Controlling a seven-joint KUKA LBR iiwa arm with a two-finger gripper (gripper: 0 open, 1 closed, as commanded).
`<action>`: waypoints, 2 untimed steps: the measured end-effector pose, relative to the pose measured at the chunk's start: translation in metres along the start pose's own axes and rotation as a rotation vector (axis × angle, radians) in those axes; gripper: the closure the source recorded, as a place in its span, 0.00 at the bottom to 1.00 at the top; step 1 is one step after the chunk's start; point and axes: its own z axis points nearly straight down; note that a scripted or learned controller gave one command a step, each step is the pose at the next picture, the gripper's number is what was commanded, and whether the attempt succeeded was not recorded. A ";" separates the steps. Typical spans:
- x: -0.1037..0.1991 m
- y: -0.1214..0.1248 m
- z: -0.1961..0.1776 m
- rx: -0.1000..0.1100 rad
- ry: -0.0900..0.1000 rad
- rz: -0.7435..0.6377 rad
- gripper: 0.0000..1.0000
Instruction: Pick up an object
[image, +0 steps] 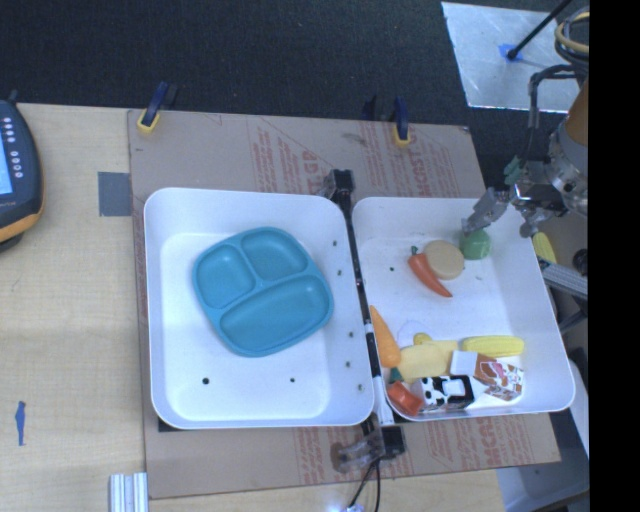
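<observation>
My gripper (505, 220) hangs over the far right corner of the right bin (545, 310), fingers spread, nothing between them. Its left finger (486, 211) ends just above a small green object (477, 246), which lies on the bin floor. Next to the green object are a tan round piece (445, 258) and a red-orange pepper (430, 274). Along the bin's near side lie an orange carrot (384, 338), a yellow block (426, 354), a corn cob (492, 345), a black-and-white toy (446, 391), a red piece (403, 398) and a printed packet (502, 378).
The left bin (170, 300) holds a blue divided plate (262, 290). A black clip (342, 183) sits where the bins meet at the far side. A handheld pendant (15, 170) lies at the bench's left edge. Clamps (152, 108) hold the cardboard sheet.
</observation>
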 end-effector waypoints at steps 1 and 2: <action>0.044 0.005 0.086 0.006 0.002 -0.004 0.00; 0.024 0.028 0.173 -0.002 -0.003 0.000 0.00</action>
